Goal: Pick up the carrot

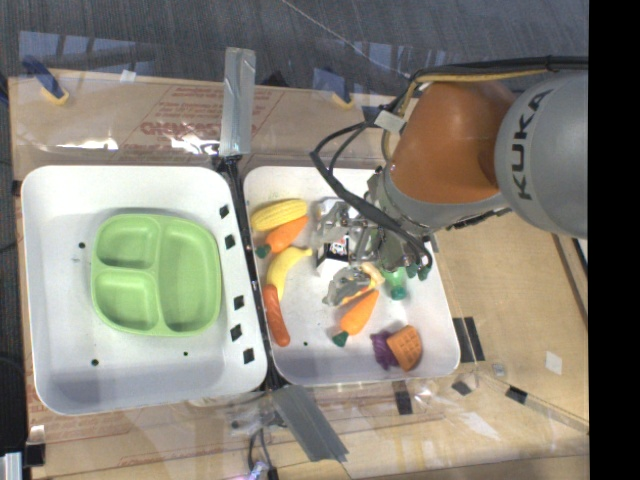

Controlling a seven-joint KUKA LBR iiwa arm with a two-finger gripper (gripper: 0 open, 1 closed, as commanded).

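The grey arm (520, 158) fills the upper right, its gripper (350, 253) low over the right bin (440, 360); I cannot tell its state. The green plate (157, 273) sits centre-left. The carrot (358, 313) lies just below the gripper

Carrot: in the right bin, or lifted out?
In. The carrot lies on the right bin floor just below the gripper.

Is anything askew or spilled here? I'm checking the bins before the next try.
Nothing stands out. The toy food lies loose inside the right bin, the carrot under the gripper, and the green divided plate sits flat in the left bin.
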